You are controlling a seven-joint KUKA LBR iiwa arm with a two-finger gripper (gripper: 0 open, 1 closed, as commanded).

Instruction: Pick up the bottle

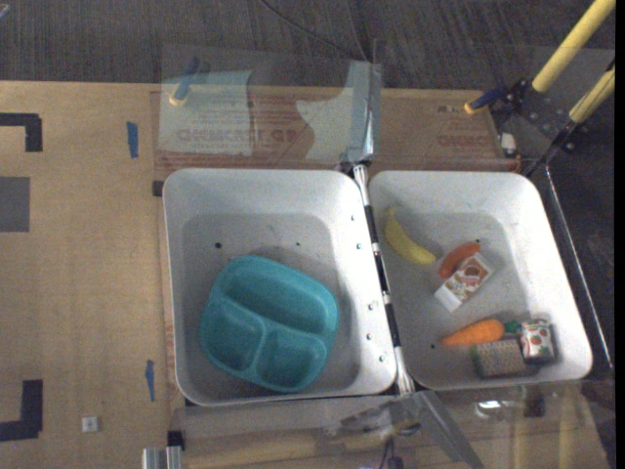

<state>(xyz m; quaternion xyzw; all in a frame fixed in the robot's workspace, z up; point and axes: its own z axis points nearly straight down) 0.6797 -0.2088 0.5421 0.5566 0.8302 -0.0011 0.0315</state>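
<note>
1. The bottle (461, 257), as I judge it, is the small red-orange rounded piece lying in the right bin (547, 262), near its middle. It is too small to be sure.
2. Its long axis slants from lower left to upper right in the camera view.
3. A white carton (465, 283) touches its lower side and lies parallel, so I would close across the short width from above.
4. A banana (405, 242) lies just left; a carrot (474, 333) sits nearer the front.
5. I reach in from the right, so this bin is my nearer one. Whether my jaws are spread or pressed together, I cannot tell.
</note>
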